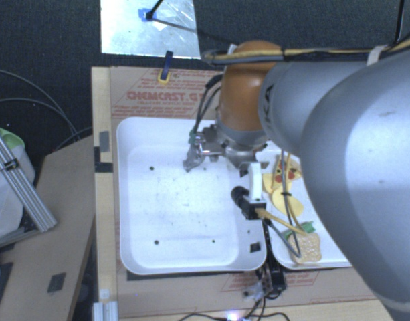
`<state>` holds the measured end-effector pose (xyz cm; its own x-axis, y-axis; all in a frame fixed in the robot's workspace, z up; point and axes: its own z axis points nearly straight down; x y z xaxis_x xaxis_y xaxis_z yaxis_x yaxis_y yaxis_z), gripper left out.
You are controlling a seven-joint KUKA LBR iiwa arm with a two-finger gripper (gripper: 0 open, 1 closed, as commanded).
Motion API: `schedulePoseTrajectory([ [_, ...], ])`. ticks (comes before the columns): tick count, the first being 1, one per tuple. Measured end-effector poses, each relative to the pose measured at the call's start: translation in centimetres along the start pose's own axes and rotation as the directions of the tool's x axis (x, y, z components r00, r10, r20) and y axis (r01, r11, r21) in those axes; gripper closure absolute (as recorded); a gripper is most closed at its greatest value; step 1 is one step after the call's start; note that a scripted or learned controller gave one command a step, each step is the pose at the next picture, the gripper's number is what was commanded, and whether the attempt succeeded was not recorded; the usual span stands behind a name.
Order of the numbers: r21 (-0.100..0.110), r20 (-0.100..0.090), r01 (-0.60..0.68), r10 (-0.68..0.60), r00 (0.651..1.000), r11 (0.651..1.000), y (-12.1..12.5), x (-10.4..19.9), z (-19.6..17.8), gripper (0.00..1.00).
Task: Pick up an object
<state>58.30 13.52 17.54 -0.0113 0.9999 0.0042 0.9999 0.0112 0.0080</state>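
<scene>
From where I stand, the table (184, 85) is covered by a sheet of brown cardboard with red lettering, and the two white bins sit on it side by side. The left bin (134, 199) has a bare, faintly scuffed floor with a few small dark holes in it. The right bin (328, 261) is mostly hidden under the big grey arm (345, 146); what I can see of it holds a jumble of small things: a yellow piece (288, 202), something red and yellow (291, 174) just above it, and a tan block (310, 247) with a bit of green beside it, near the front edge. Those are the objects within reach, all bunched close together, some touching.

A blue and yellow clip (166, 67) sits on the cardboard behind the bins, and a shiny metal plate (149, 17) lies further back on the dark floor. Grey rails (17, 186) lean at the left.

The arm sweeps in from the right, and its orange band (241, 92) hangs over the far rim between the bins. The tool (194, 158) points down and left, over the back right part of the left bin, well apart from the objects. I cannot tell how far apart its tips stand; nothing shows between them.
</scene>
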Motion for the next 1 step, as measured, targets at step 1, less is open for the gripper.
schedulePoseTrajectory([
  [1,-0.005,-0.002,-0.002,0.002,1.000,1.000,2.40,4.99,-9.32,0.00],
])
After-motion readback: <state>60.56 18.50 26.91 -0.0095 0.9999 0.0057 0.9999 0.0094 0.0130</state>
